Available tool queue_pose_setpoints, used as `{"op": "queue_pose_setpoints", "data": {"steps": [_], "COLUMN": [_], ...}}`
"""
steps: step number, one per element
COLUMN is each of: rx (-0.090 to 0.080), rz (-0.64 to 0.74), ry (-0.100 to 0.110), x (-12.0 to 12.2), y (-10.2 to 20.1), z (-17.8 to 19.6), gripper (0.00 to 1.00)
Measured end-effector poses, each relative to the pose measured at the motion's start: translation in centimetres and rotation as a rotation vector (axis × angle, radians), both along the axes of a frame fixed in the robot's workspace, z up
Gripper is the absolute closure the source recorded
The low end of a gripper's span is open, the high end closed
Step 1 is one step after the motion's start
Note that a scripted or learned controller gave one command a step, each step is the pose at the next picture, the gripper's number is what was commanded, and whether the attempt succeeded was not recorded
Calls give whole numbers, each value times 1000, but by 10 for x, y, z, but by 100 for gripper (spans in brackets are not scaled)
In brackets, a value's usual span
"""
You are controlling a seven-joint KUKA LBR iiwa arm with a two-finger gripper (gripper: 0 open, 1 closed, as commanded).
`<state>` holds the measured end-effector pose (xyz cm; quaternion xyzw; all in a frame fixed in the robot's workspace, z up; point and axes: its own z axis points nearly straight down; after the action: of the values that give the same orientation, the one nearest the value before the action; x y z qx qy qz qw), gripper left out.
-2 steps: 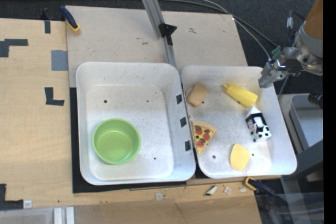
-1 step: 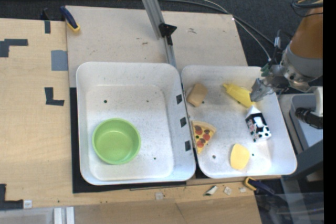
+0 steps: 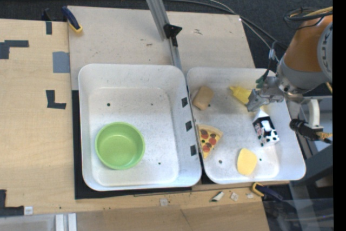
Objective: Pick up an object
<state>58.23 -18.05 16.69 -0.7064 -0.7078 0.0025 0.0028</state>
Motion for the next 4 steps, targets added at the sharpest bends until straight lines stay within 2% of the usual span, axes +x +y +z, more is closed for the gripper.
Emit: {"op": "queue_pose_setpoints", "data": {"steps": [1, 2, 3, 4], "rx": [0, 0, 0, -1], "rz": [-2, -1, -1, -1], "ry": [2, -2, -9, -11], "x": [-11, -9, -12, -5], "y": [-5, -4, -2, -6], "z": [-57, -44, 19, 80], "gripper": [0, 100, 100, 100]}}
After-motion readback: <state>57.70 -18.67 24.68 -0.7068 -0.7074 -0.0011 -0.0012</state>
